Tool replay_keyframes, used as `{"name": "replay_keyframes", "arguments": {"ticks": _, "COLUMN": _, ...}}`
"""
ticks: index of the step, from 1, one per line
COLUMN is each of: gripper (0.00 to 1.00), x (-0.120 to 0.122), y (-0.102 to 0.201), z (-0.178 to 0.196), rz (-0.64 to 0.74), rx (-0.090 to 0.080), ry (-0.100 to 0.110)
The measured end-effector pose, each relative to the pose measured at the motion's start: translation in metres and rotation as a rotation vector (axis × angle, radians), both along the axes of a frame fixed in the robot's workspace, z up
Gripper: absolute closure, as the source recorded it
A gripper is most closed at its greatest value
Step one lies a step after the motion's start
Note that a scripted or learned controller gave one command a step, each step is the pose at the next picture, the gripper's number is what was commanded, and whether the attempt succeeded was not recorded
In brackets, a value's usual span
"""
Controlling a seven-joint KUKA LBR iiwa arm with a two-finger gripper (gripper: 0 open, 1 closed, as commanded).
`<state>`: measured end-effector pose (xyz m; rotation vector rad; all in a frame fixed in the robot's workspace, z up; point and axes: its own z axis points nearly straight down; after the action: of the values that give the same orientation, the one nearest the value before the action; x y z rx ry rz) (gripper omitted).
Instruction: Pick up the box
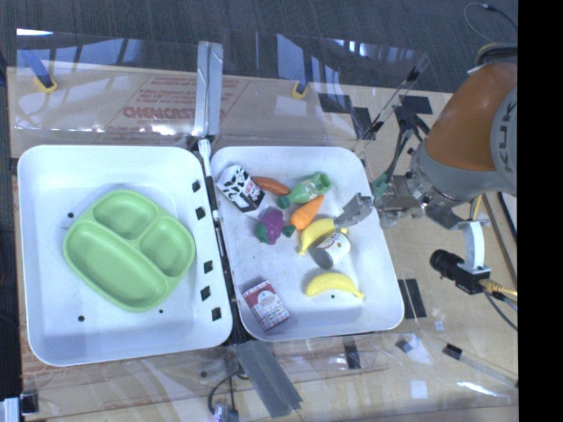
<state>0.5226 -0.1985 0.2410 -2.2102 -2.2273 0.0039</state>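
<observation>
While the small red-and-white box [265, 303] lies untouched at the near left corner of the right bin [380, 275], the gripper [354, 211] hovers over that bin's far right side, near a grey cup [333, 248] and a banana [333, 285]. I cannot tell how it is set. The pick looks barely begun.

Green tray [128, 249], white bins [53, 341], red/white box [266, 304], b/w cow-print carton [238, 187], yellow bananas [333, 286].

Bright, even overhead light, glare streaks on the clear panels [264, 69], and slightly soft focus.
</observation>
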Motion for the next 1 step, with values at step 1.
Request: {"name": "replay_keyframes", "arguments": {"ticks": 1, "gripper": 0.00, "x": -0.0317, "y": 0.0594, "z": -0.1338, "rz": 0.206, "rx": 0.001, "ry": 0.000}}
